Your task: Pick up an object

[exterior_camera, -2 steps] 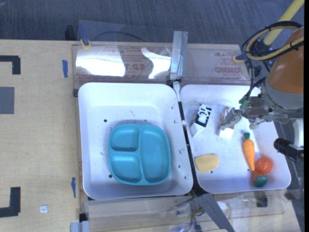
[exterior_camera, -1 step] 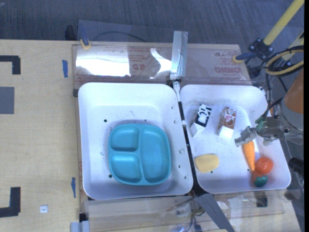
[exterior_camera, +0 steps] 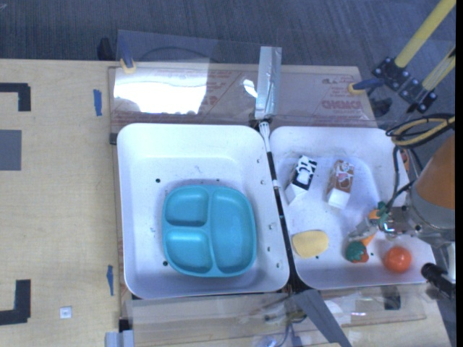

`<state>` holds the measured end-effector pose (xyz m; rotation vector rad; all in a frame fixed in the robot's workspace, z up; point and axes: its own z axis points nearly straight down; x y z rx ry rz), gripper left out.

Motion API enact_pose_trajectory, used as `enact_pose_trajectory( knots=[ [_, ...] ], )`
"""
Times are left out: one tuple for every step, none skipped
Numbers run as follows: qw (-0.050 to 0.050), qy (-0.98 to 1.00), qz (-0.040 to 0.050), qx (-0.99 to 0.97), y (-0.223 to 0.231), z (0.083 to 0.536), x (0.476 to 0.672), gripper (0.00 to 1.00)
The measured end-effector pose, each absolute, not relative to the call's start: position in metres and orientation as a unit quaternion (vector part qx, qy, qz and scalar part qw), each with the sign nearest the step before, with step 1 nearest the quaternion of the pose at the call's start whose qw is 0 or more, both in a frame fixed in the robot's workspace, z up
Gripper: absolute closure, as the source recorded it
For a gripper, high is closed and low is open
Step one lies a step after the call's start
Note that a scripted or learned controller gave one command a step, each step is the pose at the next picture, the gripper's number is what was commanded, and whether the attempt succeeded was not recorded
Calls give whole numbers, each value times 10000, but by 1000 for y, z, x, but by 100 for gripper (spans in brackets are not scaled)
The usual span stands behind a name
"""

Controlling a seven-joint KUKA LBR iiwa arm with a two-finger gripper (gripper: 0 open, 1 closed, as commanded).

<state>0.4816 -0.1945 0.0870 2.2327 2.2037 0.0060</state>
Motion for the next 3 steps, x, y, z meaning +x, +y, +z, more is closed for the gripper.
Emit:
enact_pose_trajectory(
  knots=[
    [49,7019,27,7123,-195,98,483,100],
    [29,6848,25,7287,-160,210,542,100],
    [13,5734,7,8193,-123,241,582,100]
  ],
)
